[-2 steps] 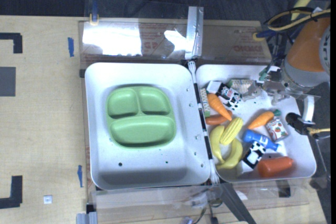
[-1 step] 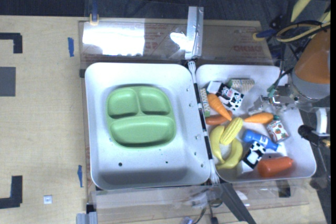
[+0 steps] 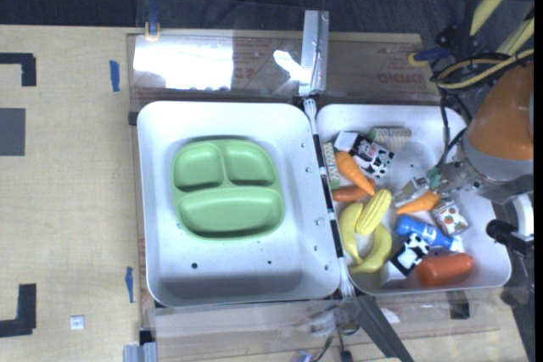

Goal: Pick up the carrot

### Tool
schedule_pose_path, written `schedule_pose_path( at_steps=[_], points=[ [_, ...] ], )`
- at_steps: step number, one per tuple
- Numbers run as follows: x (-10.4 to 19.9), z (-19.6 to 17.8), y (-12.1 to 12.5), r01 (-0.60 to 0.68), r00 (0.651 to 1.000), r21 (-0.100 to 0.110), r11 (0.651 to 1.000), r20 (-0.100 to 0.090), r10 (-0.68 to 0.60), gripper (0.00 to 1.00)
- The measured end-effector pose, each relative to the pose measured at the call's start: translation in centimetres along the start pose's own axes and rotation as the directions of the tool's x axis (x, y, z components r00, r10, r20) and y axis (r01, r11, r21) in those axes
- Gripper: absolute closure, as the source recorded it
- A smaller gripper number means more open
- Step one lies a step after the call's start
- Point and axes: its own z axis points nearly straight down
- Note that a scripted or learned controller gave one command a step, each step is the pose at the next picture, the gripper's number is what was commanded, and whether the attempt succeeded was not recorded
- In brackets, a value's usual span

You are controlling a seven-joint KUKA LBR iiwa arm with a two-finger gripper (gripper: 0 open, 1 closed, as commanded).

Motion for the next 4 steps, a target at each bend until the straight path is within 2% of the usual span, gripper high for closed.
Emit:
schedule_pose_path(
  at_steps=[1, 2, 3, 4],
  points=[
    [2.7, 0.8, -0.8, 0.147, 0.989, 0.017, 0.989, -0.018, -0.147, 0.00],
    [7.2, 0.7, -0.7, 0.479, 0.878, 0.009, 0.878, -0.023, -0.479, 0.00],
    [3.4, -8.7, 1.9, 0.725, 0.688, 0.004, 0.688, -0.031, -0.725, 0.00],
    [2.6, -5.7, 4.1, 0.697, 0.717, 0.005, 0.717, -0.031, -0.696, 0.00]
  ],
)
